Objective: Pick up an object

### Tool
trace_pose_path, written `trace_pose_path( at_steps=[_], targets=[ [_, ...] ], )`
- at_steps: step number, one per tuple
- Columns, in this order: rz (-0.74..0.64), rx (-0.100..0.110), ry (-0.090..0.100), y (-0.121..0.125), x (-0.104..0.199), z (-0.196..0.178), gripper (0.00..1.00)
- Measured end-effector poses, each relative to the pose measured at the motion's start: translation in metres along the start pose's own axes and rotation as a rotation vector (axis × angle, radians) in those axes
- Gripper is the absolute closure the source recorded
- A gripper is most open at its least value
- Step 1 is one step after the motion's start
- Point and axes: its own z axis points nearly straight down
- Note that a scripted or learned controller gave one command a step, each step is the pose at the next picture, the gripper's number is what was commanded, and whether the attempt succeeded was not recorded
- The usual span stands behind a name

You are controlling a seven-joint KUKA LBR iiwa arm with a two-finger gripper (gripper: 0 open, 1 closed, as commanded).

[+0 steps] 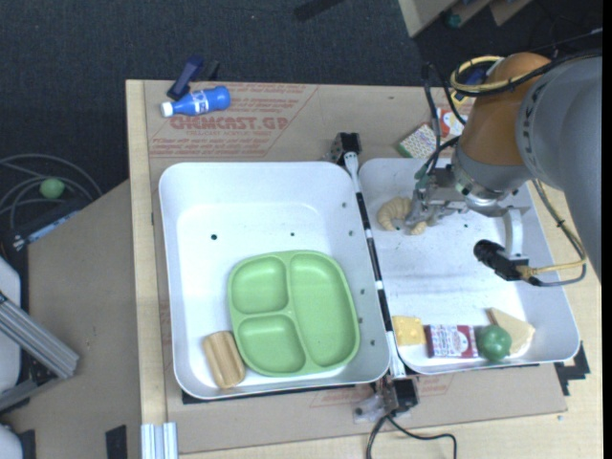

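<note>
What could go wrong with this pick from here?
The end effector is low over a tan lump that lies close to the right bin's left wall, so a finger may hit that wall. The lump looks rounded and could slip out. The other items sit far off at the bin's near edge.

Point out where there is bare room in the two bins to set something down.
Left bin: its far half, beyond the green plate, is bare. Right bin: the middle floor, between the tan lump by the gripper and the near row, is free. Crowded: that near row of cheese, red packet and green ball.
</note>
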Motion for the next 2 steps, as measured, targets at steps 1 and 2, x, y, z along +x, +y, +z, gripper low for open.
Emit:
trace_pose_path(
  at_steps=[1, 2],
  targets=[
    [-0.002, -0.001, 0.001, -0.042, 0.048, -0.100, 1.00],
    [-0.002, 0.001, 0.001, -0.069, 0.089, -0.140, 1.00]
  ],
)
